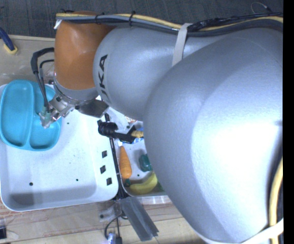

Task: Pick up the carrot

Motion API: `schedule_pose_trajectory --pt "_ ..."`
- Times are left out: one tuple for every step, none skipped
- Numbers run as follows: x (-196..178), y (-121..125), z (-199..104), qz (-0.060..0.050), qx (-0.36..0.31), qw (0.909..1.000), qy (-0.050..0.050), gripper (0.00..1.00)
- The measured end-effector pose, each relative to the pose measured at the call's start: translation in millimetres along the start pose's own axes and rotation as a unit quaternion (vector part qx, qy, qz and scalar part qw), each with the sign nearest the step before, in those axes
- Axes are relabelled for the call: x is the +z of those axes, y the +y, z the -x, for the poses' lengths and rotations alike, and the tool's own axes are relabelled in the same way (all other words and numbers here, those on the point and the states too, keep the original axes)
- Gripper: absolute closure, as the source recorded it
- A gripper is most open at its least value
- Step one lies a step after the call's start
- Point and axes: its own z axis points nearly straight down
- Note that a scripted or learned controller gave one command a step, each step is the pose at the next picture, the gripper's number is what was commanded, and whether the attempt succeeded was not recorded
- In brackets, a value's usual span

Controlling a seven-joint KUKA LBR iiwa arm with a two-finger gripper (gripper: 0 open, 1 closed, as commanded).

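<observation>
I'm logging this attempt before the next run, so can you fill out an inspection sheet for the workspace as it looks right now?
Surface: two shallow white bins side by side; left bin floor mostly bare, right bin largely covered by the arm.
Job's things: carrot lying in the right bin near the divider, not held.
Clutter: blue dish in the left bin's upper corner; yellow banana and a small teal item by the carrot.
Grippers: gripper over the blue dish's edge; finger state unclear.
Cables: black cable looping by the wrist.
Surroundings: wooden bench, dark floor beyond.
</observation>
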Motion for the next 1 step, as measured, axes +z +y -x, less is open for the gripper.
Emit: schedule_pose_trajectory --pt "-8.0 0.9 -2.5 -0.003 -0.005 1.0 0.0 1.0"
